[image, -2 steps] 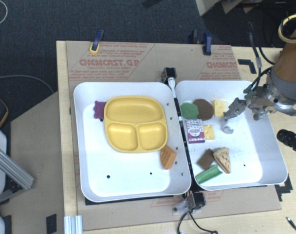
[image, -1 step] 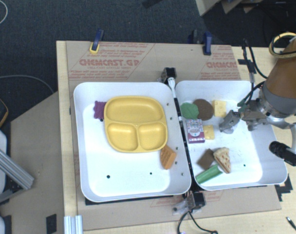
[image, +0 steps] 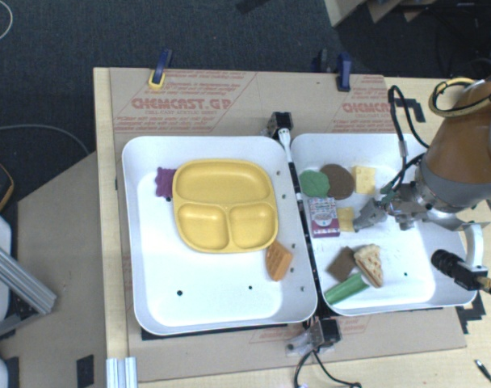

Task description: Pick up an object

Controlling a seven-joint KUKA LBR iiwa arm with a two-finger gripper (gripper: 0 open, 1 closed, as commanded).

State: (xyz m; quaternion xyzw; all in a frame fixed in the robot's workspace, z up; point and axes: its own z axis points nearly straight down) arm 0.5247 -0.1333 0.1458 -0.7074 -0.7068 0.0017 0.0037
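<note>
green stick [image: 346, 288] lies at the right bin's [image: 407, 296] near edge, touching a bread wedge [image: 369, 263] and brown piece [image: 342, 262]. just beyond, the gripper [image: 368, 215] hovers with fingers apart, clamping nothing, beside the pink packet [image: 323, 215]. farther, green [image: 315, 183] and brown discs [image: 337, 180].

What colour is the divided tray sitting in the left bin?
Yellow. The divided tray shows plainly in the camera view, lying in the left bin.

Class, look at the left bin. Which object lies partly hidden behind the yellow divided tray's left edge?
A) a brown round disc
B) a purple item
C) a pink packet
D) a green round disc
B: a purple item sticks out from behind the left edge of the yellow divided tray in the left bin.
</note>
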